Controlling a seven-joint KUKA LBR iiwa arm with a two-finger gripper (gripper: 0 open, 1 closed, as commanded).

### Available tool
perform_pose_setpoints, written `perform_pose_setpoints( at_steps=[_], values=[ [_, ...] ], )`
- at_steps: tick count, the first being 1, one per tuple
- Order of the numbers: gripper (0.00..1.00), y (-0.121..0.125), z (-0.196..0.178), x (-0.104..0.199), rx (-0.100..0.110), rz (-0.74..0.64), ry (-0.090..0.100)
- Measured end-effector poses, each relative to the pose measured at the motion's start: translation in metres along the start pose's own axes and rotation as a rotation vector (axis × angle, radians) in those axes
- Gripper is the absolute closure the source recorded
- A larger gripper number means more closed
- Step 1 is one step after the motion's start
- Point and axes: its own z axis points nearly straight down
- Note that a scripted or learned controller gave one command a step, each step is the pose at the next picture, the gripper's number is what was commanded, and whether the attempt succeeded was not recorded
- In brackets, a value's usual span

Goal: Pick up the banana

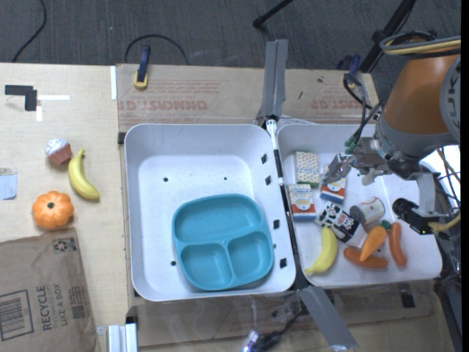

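White plastic forms both shallow bins on the bench: the left bin (146, 218) carries a teal three-compartment plate (220, 240) lying flat toward its near side, and the right bin (410, 270) carries a scatter of small items. The banana (324, 251) named in the task lies on the floor of the right bin at its near left corner, curved, its far end just beside a black-and-white patterned toy (338, 219). To the right of it lie three orange carrot-like pieces (377, 244), close together, with a pale rounded item (372, 210) just beyond them. Farther back in that bin lie three small cartons or cards, one pale (306, 166), one with red print (299, 199) and one red and blue (333, 191). The grey and orange arm (418, 101) enters from the right, and its gripper (343, 169) hangs over the far middle of the right bin, well apart from the banana; the fingers appear to stand slightly apart with nothing between them, though the view is cluttered there. On the cardboard (44, 284) left of the bins rest a second banana (81, 176), a toy cupcake (58, 152) touching or just beside it, and a small orange pumpkin (53, 210).
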Motion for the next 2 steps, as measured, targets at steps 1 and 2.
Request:
perform_pose_setpoints(
  at_steps=[1, 2],
  values=[
    [0.0, -0.043, 0.098, -0.006, -0.001, -0.085, 0.0],
    [0.0, -0.084, 0.101, -0.008, 0.0, 0.022, 0.001]
  ],
)
